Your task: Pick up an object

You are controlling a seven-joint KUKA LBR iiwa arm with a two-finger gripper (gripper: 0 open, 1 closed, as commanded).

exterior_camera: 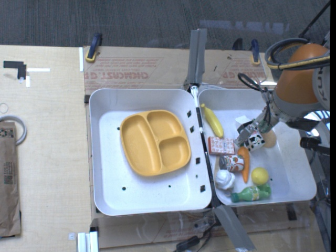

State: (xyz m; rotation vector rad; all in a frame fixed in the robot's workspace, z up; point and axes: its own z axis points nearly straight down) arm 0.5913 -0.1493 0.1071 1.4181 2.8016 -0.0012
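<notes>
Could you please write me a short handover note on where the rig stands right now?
Pincer: low in the right bin, beside the carrot; its grip cannot be judged.
Right bin: banana, red carton, carrot, lemon, green bottle, small white item.
Left bin: yellow divided plate.
Done: no pick confirmed.
Left: grasp and lift one object.

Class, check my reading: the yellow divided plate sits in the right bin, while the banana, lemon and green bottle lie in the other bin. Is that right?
Not quite. The camera view shows the yellow divided plate in the left bin; the banana, lemon and green bottle lie in the other bin.
</notes>
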